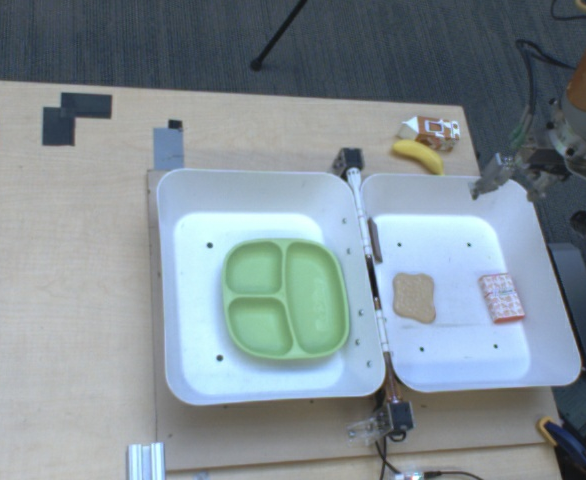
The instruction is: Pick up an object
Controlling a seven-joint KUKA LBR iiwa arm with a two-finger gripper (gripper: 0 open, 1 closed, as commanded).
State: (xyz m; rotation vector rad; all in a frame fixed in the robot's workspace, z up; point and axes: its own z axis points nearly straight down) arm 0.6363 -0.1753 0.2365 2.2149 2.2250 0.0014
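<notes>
Arm [585,118] cut off at right edge, carton [435,129] print too small to read

**Pale wood tabletop over dark carpet**

A light wooden tabletop [63,268] fills most of the view, marked with dark tape patches [73,116] near its far left. Beyond it lies dark grey ribbed carpet [173,23], crossed by a thin black rod [291,18]. Lighting is even.

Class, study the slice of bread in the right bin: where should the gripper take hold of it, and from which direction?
The slice of bread lies flat on the right bin's floor, apart from the pink packet. Probably best to descend from straight above and pinch across its narrower width, left edge to right edge, at mid-length.
</notes>
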